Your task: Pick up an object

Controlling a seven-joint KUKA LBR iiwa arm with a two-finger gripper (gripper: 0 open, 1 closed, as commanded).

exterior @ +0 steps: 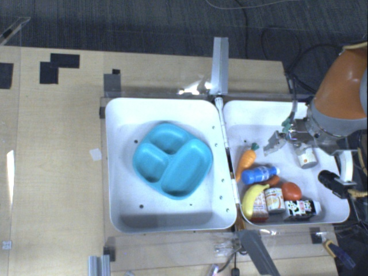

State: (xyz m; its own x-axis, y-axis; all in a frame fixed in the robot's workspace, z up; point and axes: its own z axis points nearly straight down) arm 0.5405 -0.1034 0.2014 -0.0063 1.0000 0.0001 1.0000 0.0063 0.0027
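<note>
gripper above carrot (right bin)

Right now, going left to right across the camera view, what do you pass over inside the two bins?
Blue divided plate in the left bin → toy carrot → yellow banana → red tomato → black-and-white carton in the right bin.

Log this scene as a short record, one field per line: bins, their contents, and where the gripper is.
left bin: holds a blue divided plate
right bin: toy items crowded at its near end
items: carrot, blue bottle, banana, red tomato, small jar, black-and-white carton
gripper: over the right bin, behind the pile, nothing seen in it
arm: enters from the right
</note>
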